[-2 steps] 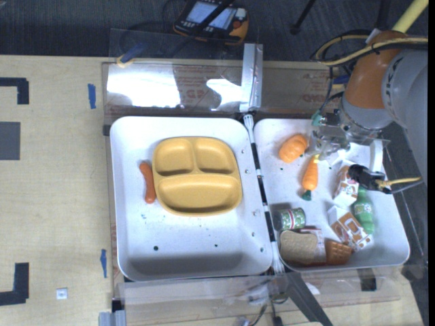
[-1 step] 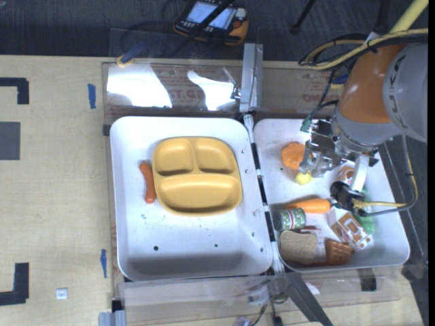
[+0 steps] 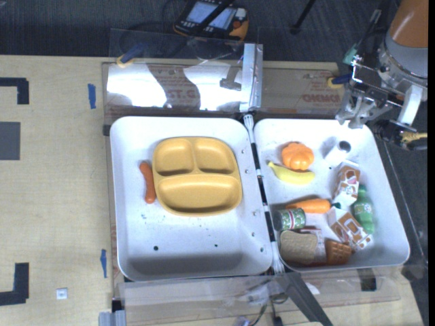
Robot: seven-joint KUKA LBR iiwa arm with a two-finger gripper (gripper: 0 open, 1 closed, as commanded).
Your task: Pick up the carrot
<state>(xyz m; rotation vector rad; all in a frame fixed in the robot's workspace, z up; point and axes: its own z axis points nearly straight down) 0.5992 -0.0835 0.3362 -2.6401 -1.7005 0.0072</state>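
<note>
The carrot (image 3: 315, 206) lies on its side in the right bin (image 3: 391, 250), a little below the bin's middle. It is a short, smooth, bright orange piece, thicker at its 3 o'clock end and narrowing toward 9 o'clock, where it meets the top of a small green-labelled can (image 3: 291, 219). Its thick end lies just beside a white and brown carton (image 3: 346, 182) at 2 o'clock from it. At 12 o'clock from the carrot a yellow banana (image 3: 292, 174) lies crosswise, and a small orange pumpkin (image 3: 298, 155) sits touching the banana's upper side. At 4 o'clock from the carrot is a green bottle (image 3: 363, 212) and a brown and white packet (image 3: 350, 231); at 6 o'clock a slice of bread (image 3: 299, 246) and a waffle-like piece (image 3: 337, 251) sit against the bin's near wall.

The left bin (image 3: 183, 257) bears a yellow divided plate (image 3: 197, 175) with three compartments, and a reddish-orange sausage (image 3: 147, 181) lies just beside the plate at its 9 o'clock edge.

The tool (image 3: 355, 114) hangs over the right bin's far rim at 1 o'clock from the carrot, well apart from it. Whether its fingers are spread or pressed together I cannot tell. The arm's orange band (image 3: 410, 19) shows above it at the 1 o'clock corner of the view. The worktop (image 3: 54, 182) is pale wood with black marks and bits of blue tape.
</note>
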